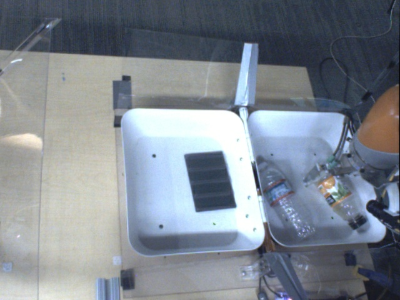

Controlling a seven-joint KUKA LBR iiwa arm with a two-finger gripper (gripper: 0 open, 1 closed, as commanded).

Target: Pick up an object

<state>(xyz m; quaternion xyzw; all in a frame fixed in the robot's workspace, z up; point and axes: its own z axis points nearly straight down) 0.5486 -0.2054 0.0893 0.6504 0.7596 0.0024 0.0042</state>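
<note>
I see the worktop (69,186) carrying the left bin (144,167), which holds a dark ribbed pad (210,180), and the right bin (281,133). In the right bin lie a clear plastic bottle (284,202) and an orange-labelled bottle (337,195) (right side). The pincer (330,165) hovers just above the latter; its spread I cannot tell.

No text can be read anywhere; the clear bottle (283,199) in the right bin (294,130) wears a dark label, the bottle (337,195) beside it an orange-green one; the print on both is too small to read.
</note>
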